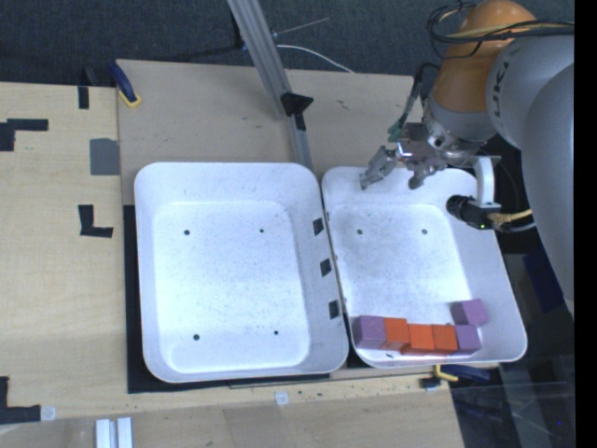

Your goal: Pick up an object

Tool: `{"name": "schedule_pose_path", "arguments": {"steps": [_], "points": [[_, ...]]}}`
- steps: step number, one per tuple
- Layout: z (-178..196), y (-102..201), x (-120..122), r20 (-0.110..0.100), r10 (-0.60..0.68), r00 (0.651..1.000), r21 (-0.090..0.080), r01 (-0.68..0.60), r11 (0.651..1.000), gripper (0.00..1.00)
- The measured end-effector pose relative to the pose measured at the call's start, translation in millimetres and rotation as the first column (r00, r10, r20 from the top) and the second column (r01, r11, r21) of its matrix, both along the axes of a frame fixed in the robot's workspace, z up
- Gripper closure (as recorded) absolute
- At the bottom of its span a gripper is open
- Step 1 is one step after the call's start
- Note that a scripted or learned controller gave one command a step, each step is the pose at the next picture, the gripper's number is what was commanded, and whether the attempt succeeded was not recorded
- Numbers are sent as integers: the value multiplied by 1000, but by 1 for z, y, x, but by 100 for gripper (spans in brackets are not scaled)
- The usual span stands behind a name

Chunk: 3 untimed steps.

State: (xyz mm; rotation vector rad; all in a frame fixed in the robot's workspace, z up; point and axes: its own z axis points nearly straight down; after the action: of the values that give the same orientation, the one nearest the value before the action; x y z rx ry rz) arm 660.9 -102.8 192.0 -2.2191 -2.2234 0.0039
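- The gripper (395, 174) hangs over the far edge of the right bin (485, 250); its two fingers are spread apart with nothing between them
- The blocks, purple (371, 330) and orange (422, 336), sit in a row along that bin's near edge, well apart from the gripper
- The left bin (229, 180) lies just beside; a metal post (266, 54) slants above the bins' far edges

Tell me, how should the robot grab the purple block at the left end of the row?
Come straight down on the purple block and pinch its near and far faces. An orange block presses against its right side, so gripping left-to-right probably won't fit.
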Motion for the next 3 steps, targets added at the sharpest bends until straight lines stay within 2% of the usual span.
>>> {"name": "schedule_pose_path", "arguments": {"steps": [1, 2, 3], "points": [[66, 10, -40, 7, -1, 1000, 2, 1, 1000, 0], [18, 46, -115, -8, -1, 1000, 3, 1, 1000, 0], [-2, 99, -81, 0, 5, 1000, 3, -5, 1000, 0]]}}
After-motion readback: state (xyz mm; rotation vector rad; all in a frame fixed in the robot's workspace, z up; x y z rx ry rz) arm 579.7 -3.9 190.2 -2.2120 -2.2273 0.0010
